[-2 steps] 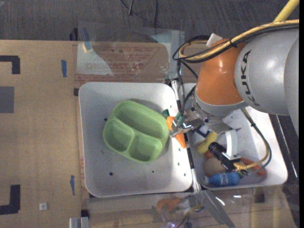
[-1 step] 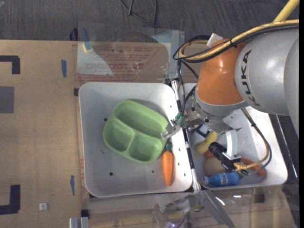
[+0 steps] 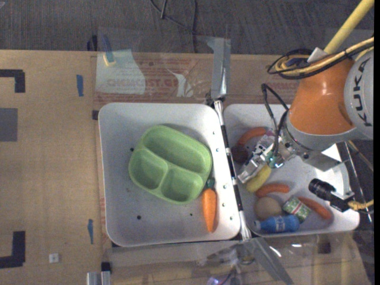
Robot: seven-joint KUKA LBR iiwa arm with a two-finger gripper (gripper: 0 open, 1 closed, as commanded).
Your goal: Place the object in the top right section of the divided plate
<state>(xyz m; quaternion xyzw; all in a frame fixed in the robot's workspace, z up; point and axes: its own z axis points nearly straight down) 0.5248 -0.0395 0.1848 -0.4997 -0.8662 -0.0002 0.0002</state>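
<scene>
My claw (image 3: 261, 162) hangs over the right white bin (image 3: 332, 218), touching the yellow plastic banana (image 3: 259, 180); grip unclear. At nine o'clock, the green divided plate (image 3: 170, 164) holds nothing; everything remains.

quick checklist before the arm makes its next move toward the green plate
1. Pincer position: over the right bin, low among the toys, beside the yellow banana. Ok.
2. Object held in the pincer: too cluttered to tell. Cannot tell.
3. Green divided plate: flat in the left bin, all three sections bare. Ok.
4. Top right section free to receive an object. Ok.
5. Carrot: lies in the left bin against the plate's lower right rim, outside the sections. Ok, but keep the path off it.
6. Divider between the bins must be cleared on the way over. Not ok yet, the pincer is low.
</scene>
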